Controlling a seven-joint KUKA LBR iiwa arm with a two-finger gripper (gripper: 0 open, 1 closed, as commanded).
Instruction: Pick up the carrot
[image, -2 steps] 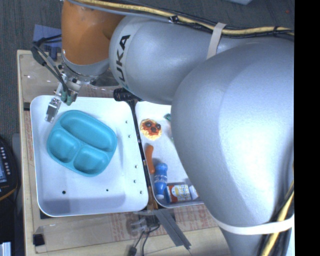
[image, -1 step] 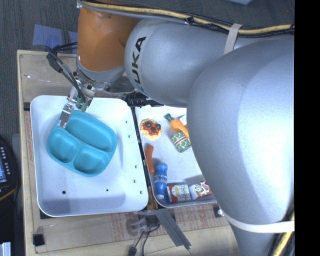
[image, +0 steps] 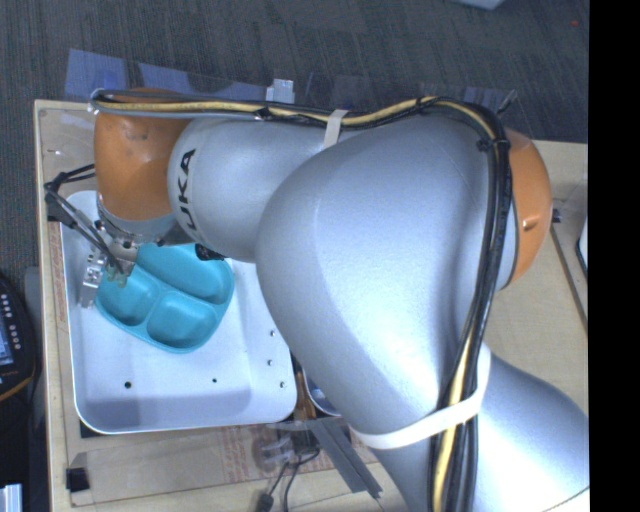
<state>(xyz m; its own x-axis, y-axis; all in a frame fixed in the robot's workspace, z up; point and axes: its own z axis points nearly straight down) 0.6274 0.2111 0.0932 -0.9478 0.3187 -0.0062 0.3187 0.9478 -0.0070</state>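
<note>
Smooth white bin (image: 160, 400), glossy blue compartmented tray (image: 175, 300), end effector (image: 100, 275)

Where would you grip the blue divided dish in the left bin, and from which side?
Take the blue dish by its thin raised rim at the near edge, coming from above. It lies flat in the white bin, so only the rim offers a hold; the arm covers its far side.
</note>
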